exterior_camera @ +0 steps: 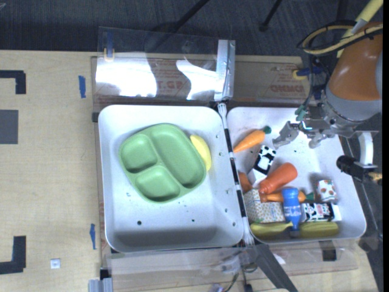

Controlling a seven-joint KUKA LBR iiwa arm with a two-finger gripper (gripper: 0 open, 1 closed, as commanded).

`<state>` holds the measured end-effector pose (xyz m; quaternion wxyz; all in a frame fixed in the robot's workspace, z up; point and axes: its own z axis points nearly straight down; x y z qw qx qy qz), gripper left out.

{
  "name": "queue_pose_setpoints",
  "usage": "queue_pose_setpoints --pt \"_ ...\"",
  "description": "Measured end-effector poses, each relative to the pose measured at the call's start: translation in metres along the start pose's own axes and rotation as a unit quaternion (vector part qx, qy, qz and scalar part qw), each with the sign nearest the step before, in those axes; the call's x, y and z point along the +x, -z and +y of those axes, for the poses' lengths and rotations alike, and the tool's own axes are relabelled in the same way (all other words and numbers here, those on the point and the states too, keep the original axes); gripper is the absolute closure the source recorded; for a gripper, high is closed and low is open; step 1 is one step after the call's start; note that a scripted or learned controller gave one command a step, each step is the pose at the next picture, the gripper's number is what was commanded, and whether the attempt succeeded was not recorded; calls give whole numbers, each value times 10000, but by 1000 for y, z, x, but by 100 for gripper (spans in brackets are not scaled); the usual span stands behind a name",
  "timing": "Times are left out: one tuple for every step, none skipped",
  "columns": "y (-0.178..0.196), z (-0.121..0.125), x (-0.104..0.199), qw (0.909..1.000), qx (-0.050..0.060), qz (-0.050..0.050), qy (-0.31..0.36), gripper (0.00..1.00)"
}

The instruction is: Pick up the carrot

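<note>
While perhaps touching the carrot (250, 140), a cow-patterned block (264, 159).

green divided plate (163, 161) (left bin (115, 224)), blue bottle (292, 204)

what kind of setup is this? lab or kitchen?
Most likely a robot lab bench, not a kitchen. Two white bins sit side by side on a taped wooden bench, toy food such as a plastic carrot is piled in the right one, and an arm's end effector hangs above it.
</note>
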<state>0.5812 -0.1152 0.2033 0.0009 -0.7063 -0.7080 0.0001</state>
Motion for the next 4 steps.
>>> queue_pose_setpoints --pt "-30 70 10 9999 -17 -9 -171 0" --pt "-117 87 20 9997 -29 -11 236 0" --pt "-106 88 21 9997 -41 -17 246 100" --pt "-16 14 80 9967 1 -1 810 100"
